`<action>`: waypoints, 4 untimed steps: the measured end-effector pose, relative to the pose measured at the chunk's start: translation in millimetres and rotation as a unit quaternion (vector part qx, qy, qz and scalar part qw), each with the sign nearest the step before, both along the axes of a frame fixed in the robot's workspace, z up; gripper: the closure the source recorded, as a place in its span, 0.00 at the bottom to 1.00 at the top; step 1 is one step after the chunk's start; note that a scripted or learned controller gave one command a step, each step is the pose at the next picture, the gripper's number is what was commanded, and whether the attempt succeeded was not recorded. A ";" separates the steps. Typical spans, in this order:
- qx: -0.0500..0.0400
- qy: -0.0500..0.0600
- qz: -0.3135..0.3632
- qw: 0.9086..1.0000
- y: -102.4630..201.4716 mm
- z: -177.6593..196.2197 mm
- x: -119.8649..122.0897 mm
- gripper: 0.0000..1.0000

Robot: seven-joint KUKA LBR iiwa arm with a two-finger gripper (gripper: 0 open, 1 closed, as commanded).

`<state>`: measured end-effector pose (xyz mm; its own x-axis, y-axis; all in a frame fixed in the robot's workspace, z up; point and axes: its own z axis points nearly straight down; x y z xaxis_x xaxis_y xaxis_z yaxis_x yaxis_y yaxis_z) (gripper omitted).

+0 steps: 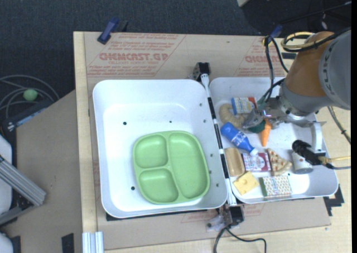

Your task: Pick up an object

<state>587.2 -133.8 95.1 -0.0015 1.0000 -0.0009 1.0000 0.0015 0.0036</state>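
Observation:
My gripper point(257, 118) reaches down into the right bin point(323, 186) near its upper middle, under the grey arm with the orange band. An orange carrot point(266, 132) lies just below it, and a blue bottle point(236, 137) lies aslant to its lower left. Right beside the gripper are a small printed box point(241, 104) and a tan round piece point(226, 113). Nothing can be seen held in the gripper.
Toward the right bin's front lie a tan block point(234, 161), a yellow wedge point(245, 182), a patterned packet point(276, 185), a pink-white packet point(256, 162) and a brown lattice piece point(279, 160). A green divided plate point(169, 166) sits in the left bin point(111, 106).

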 end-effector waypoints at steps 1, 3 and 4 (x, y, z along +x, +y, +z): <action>0.001 0.001 0.000 1.000 69.0 90.3 -33.7 1.00; 0.000 0.002 -0.001 1.000 25.9 -11.8 36.8 0.00; 0.000 0.002 -0.001 1.000 32.7 -9.9 19.2 0.00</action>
